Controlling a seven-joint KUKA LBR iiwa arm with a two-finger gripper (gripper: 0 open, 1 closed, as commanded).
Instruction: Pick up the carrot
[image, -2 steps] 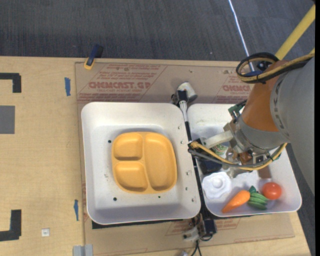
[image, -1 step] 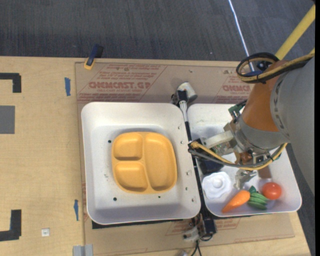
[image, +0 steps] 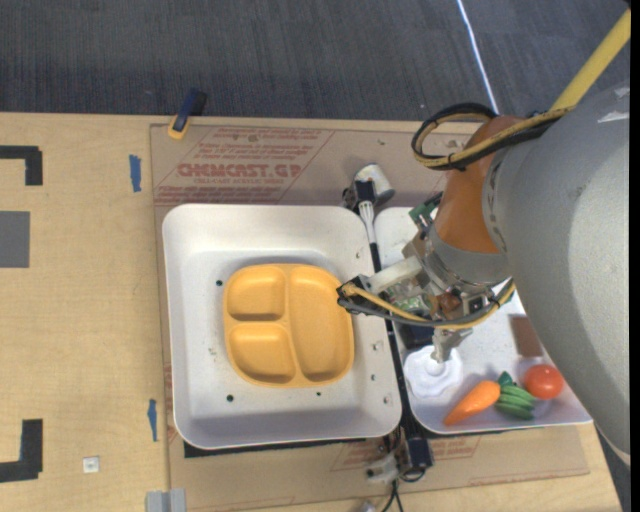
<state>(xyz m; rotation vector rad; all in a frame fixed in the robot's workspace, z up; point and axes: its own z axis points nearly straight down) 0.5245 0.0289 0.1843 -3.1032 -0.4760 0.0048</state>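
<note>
Hovering beside the carrot (image: 473, 400) in the right bin (image: 560, 415), the end effector (image: 443, 352); grip state unclear.

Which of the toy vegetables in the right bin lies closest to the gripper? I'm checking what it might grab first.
The carrot: the orange, tapered piece lies just below and right of the gripper. The green vegetable and red tomato lie farther right.

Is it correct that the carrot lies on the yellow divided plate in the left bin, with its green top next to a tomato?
Not quite. The carrot is not on the yellow divided plate. It lies on the floor of the right bin, near its front edge. The plate sits in the left bin. The rest holds: its green top is next to the tomato. The camera view shows this.
</note>
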